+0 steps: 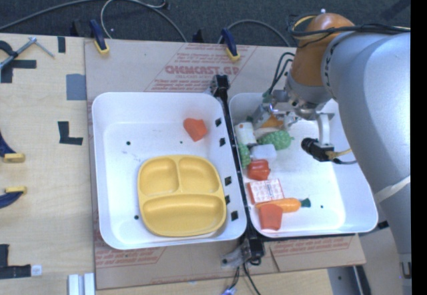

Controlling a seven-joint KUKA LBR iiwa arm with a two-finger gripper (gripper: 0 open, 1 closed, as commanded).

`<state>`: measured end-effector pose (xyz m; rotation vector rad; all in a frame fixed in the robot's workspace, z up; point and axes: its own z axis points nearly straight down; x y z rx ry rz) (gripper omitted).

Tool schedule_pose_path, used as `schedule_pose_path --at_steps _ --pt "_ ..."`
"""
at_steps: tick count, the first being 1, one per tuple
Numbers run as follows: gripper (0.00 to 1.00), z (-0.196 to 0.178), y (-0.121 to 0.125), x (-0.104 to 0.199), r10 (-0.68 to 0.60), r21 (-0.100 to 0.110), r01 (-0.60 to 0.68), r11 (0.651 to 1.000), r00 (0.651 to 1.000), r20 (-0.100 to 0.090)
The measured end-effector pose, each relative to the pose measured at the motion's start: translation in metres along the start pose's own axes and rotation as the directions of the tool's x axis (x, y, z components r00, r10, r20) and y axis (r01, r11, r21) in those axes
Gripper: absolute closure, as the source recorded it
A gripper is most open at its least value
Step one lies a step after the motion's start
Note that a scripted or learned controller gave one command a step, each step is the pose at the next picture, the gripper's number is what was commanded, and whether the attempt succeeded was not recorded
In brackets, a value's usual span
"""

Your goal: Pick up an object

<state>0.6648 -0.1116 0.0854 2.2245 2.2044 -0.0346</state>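
Bins sit side by side on the table (40,120), which carries a sheet of printed cardboard (193,70) beneath them. The left bin (110,110) holds a yellow divided plate (181,195) with three compartments, lying toward the near side, and a small orange-red block (195,129) apart from the plate, nearer the far wall.

The right bin (353,210) holds a clutter of small toy foods, mostly packed against its left wall. Nearest the front lies an orange-red block (269,215), touching a toy carrot (288,205) with a dark green stub at its right end. Just behind them is a white packet with red print (265,189), then a red piece (259,169) and a pale blue-white piece (264,152). A bumpy green item (280,139) lies further back, beside a white piece (244,132) and a green sliver (244,155) along the wall.

The grey arm (370,80), with its orange band (312,53), reaches down over the far part of the right bin. The gripper (277,112) hangs over the back of the pile, just above the green item and something orange (269,123) (whether it touches either cannot be told). Its fingers are too tangled with the clutter to judge whether they are spread or closed.

Blue-handled clamps (99,37) pin the cardboard at the far edge, and cables (133,3) trail across the dark floor beyond.
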Motion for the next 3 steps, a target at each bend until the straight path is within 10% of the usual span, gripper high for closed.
schedule_pose_path --at_steps 3 --pt "0.0 -0.0003 -0.0002 0.0017 0.001 -0.002 -0.001 1.0 1.0 0.001"
